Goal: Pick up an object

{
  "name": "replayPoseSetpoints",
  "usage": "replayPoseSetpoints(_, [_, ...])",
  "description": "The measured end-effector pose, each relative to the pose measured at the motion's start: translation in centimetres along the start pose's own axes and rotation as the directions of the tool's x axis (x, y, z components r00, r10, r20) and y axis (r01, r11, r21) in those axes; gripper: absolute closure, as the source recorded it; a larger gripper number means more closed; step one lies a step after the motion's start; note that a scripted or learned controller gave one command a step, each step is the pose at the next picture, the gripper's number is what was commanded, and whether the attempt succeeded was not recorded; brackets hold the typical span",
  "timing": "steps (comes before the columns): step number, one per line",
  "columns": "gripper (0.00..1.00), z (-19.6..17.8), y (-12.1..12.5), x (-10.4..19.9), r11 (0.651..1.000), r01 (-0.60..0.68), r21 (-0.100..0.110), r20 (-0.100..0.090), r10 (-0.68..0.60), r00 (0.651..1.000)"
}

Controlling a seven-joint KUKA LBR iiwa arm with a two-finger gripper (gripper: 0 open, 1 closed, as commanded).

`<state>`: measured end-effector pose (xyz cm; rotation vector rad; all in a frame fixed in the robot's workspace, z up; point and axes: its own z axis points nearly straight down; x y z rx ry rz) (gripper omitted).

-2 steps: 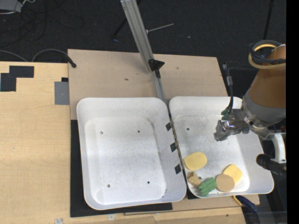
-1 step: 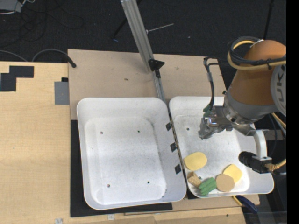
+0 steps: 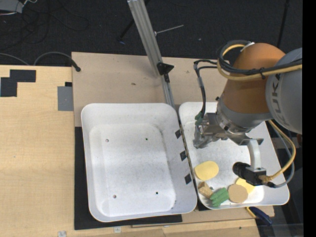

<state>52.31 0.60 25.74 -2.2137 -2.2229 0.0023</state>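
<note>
Fingers' state cannot be told; gripper [image 3: 201,141] low in right bin [image 3: 276,196], above yellow disc [image 3: 206,170], near green piece [image 3: 220,196].

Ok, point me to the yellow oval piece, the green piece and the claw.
yellow oval piece [image 3: 206,170], camera view, middle of its top face.
green piece [image 3: 220,196], camera view, its centre.
claw [image 3: 201,141], camera view, its lower tip above the right bin.

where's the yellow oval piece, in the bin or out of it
In. The yellow oval piece lies flat on the floor of the right bin, below the tool, which isn't touching it.
</note>
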Motion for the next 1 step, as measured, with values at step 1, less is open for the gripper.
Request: replayPoseSetpoints(1, [1.00, -0.19, 1.03, 4.75, 1.000, 0.000, -0.001, 0.001, 0.000, 1.000])
